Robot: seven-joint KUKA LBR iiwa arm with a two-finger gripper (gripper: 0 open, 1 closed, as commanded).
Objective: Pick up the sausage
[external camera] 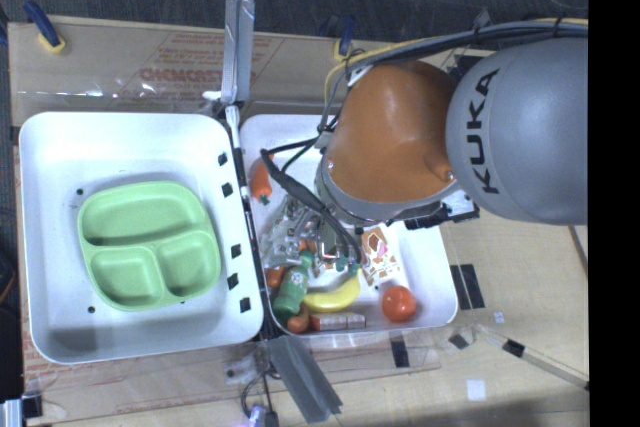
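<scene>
Arm [400, 140], grey and orange, overhangs the right bin [445, 290] closest to the lens. Sausage [337, 321] lies at that bin's 6 o'clock edge, probably settled along the wall. Its long axis runs 9-to-3 o'clock, and its ends look alike. Banana [335, 296] touches it at 12 o'clock, with the tomato [398, 303] near at 2 o'clock. Gripper [315, 240] hangs over clutter farther toward 12 o'clock, apart from the sausage, and how wide it stands cannot be told.

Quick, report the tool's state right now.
Tool: down in the right bin among the toy food; open, shut or holding anything cannot be told from this view.
</scene>
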